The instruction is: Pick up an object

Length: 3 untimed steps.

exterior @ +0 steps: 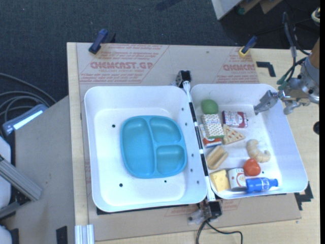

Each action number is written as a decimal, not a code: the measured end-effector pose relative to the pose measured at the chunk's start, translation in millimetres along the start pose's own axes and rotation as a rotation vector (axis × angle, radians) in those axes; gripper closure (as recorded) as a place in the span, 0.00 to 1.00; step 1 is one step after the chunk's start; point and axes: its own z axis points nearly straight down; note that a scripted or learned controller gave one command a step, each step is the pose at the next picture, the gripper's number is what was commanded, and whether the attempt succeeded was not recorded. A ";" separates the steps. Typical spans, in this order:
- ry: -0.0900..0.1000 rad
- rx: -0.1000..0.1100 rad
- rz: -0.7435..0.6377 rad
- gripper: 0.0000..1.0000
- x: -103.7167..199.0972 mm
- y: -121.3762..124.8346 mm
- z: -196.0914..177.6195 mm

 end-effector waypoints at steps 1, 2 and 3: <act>0.001 0.002 0.001 0.00 -13.5 -25.9 162.4; 0.000 -0.001 0.001 1.00 -13.6 -25.2 152.1; 0.001 -0.002 -0.001 1.00 39.6 -44.7 46.6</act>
